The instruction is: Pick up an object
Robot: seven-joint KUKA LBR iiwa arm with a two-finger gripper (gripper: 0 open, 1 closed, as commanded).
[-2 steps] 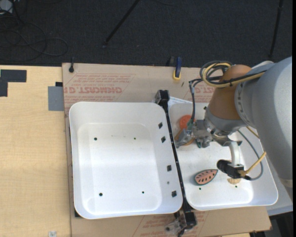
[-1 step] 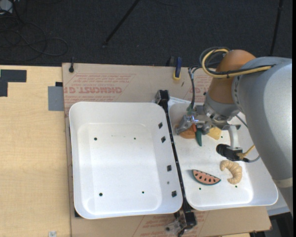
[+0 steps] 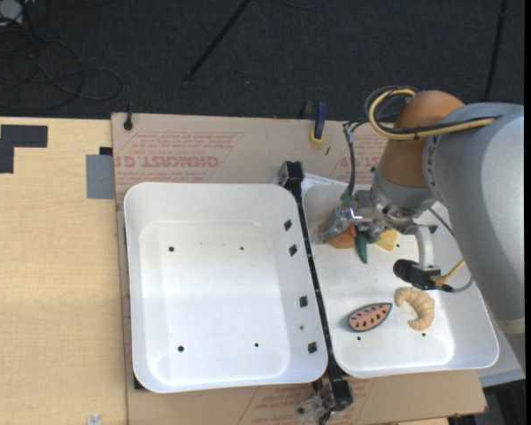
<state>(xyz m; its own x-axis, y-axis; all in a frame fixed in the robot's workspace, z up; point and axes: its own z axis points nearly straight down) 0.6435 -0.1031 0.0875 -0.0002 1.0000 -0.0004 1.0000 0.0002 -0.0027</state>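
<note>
Camera view: pincer point(image 3: 358, 221) over right bin point(image 3: 465, 348).

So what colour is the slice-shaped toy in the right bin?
Red with dark seeds and a green rim, clear in the camera view.

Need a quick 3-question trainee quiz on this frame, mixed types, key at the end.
1. True or false: the watermelon slice lies in the left bin.
2. Which item lies nearest the right bin's front right corner? A) croissant B) orange item C) yellow piece
3. Fill in: the gripper is over the ___ bin.

Key: 1 false, it lies in the right bin. 2 A. 3 right, near that bin's back, among the orange item, a green piece and the yellow piece.
</note>
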